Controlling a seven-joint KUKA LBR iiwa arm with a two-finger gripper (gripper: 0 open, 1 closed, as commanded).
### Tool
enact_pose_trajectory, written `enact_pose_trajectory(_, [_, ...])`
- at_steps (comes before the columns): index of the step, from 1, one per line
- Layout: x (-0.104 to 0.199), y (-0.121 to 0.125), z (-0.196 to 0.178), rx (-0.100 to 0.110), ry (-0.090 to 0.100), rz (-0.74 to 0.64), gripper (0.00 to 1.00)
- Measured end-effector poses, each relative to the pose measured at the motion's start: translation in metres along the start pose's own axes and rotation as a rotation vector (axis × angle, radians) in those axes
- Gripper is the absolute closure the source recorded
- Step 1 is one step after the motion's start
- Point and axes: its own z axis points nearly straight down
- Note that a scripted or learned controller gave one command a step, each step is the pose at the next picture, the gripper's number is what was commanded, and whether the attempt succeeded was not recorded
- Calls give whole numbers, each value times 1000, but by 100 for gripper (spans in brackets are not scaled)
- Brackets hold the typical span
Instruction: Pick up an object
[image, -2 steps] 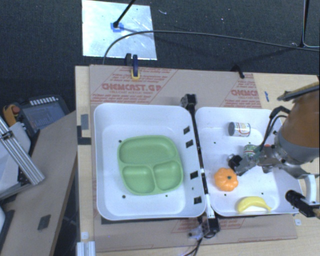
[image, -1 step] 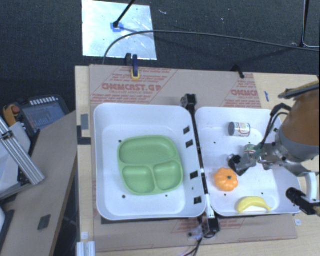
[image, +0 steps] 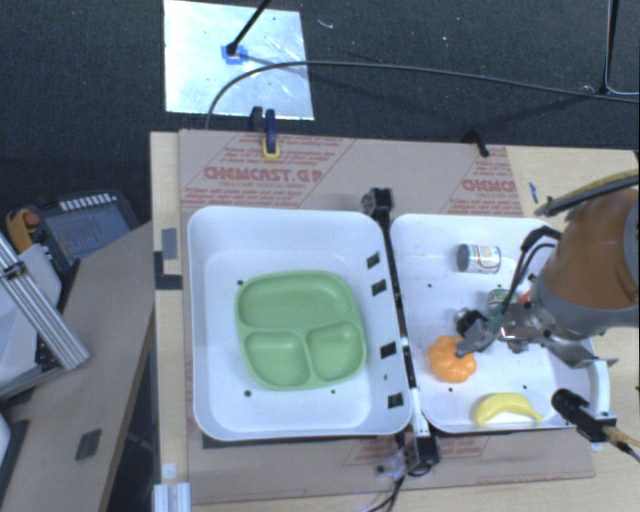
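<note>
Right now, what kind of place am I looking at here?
Most likely a robotics lab test bench. Two white bins sit on a cardboard-covered table, a robot arm reaches over toy items such as an orange pumpkin and a banana, and cables run across the dark floor.

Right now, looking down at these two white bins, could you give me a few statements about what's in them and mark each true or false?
1. A green divided plate lies in the left bin. True.
2. The banana sits in the left bin. False: it lies in the right bin, near its front edge.
3. The gripper is just above the orange pumpkin-like object. True.
4. The small can stands on the green plate. False: it lies on its side in the right bin, toward the back.
5. The arm reaches over the left bin. False: it is over the right bin.
</note>
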Motion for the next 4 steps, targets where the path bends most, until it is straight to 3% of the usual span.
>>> enact_pose_trajectory(1, [4,5,39,-6,1,0,0])
enact_pose_trajectory(2, [3,11,42,-23,-3,0,0])
enact_pose_trajectory(3, [5,14,32,-29,-1,-2,100])
enact_pose_trajectory(4, [1,14,-11,-8,-3,-2,100])
